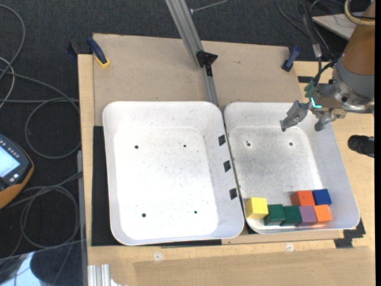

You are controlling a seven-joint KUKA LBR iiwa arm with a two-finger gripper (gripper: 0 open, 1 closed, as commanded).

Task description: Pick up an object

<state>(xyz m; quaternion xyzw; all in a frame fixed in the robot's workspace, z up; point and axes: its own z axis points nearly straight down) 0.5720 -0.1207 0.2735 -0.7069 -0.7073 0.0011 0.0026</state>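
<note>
A cluster of coloured blocks, yellow, green, orange, blue and purple, lay along the near edge of the right bin. Well beyond them, over that bin's far edge, the gripper hung with fingers spread apart, holding nothing.

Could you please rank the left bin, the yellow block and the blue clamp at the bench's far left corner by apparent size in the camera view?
1. Left bin, by far the largest.
2. Yellow block and blue clamp: too alike to rank, and the clamp lies farther from the camera.
</note>
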